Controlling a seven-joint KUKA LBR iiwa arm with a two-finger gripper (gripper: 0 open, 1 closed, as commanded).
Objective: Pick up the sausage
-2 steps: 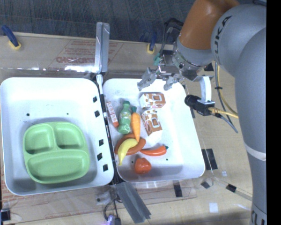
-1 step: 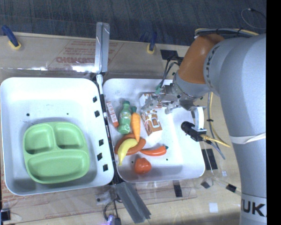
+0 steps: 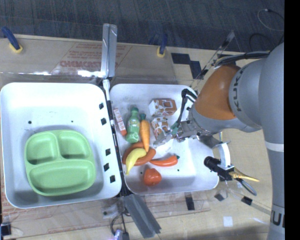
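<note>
The sausage (image 3: 148, 155) is a curved red-brown piece lying in the right bin (image 3: 202, 181), just left of its middle. A yellow banana (image 3: 132, 159) lies across the sausage's left end and an orange carrot (image 3: 145, 134) touches it from above. My gripper (image 3: 176, 133) hangs low over the bin's middle, beside a brown and white carton (image 3: 160, 126), about a hand's width to the right of the sausage and slightly behind it. The grey wrist and orange band hide most of the gripper.
Around the sausage lie a red chili pepper (image 3: 165, 160), a red tomato (image 3: 151, 176), a green bottle (image 3: 133, 125), a second carton (image 3: 162, 106) and a small red packet (image 3: 119, 121). The left bin (image 3: 20, 99) holds a green divided plate (image 3: 60, 163).
</note>
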